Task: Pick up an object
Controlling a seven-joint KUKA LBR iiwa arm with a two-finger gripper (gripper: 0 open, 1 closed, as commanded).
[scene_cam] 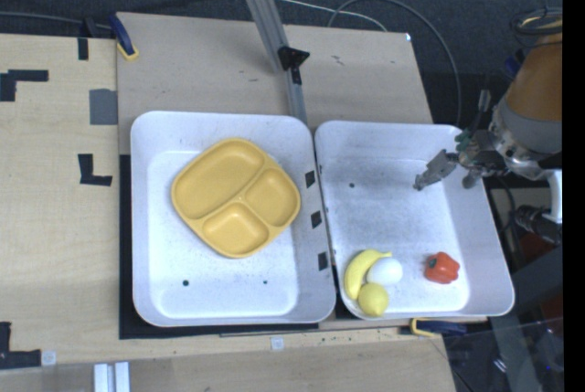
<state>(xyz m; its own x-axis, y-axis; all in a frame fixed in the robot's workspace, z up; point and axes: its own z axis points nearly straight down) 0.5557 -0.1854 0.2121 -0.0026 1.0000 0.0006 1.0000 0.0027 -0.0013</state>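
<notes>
The right bin (475, 198) holds a yellow banana (361, 267), a white egg (388, 271), a yellow lemon (373, 298) and a small red pepper (441, 268), all near its front edge. My gripper (445, 181) hovers over the bin's back right part, well behind the pepper. Its fingers are spread open with nothing between them. The left finger (430, 173) slants down toward the bin floor.
A yellow divided plate (236, 196) lies in the left bin (151, 226). A grey pole (265, 6) slants in from the top and ends at the gap between the bins. A cable (430, 25) loops behind the right bin.
</notes>
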